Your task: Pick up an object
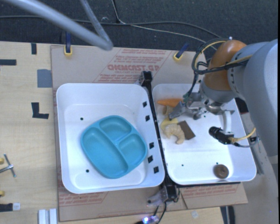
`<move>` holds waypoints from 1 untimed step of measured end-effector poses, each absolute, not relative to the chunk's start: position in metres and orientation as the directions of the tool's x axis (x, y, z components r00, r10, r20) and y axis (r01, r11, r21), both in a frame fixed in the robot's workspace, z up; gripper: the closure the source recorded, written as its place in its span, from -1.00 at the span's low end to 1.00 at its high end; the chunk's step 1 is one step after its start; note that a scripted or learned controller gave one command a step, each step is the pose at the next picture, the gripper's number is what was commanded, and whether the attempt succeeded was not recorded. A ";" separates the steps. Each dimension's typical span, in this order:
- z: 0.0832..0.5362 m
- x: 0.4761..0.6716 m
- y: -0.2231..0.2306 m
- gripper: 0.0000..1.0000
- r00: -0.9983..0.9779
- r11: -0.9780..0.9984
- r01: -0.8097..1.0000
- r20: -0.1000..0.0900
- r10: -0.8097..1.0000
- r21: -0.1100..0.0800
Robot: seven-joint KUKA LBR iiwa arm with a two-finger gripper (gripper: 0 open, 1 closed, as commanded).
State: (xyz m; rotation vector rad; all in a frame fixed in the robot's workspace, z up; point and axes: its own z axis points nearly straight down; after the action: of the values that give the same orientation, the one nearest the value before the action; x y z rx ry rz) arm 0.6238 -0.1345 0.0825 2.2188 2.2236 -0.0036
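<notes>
Right bin (238, 174): brown round piece (220, 171) near the front rim. Farther back, a croissant (175, 131) touching a dark brown block (187, 130), an orange carrot (169, 102) beyond. Gripper (179, 111) low between carrot and croissant — cannot tell how far open, nothing visibly held. Left bin (65, 106) — blue divided plate (113, 146).

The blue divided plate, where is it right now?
The blue divided plate lies flat in the left white bin, toward its front, across the divider from the croissant in the right bin.
</notes>
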 end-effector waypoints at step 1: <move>0.096 0.625 -0.134 1.00 -0.003 0.003 1.000 -0.002 1.000 0.002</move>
State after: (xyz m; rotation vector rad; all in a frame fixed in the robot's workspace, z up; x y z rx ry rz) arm 0.6252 -0.1343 0.0961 2.2156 2.2228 -0.0002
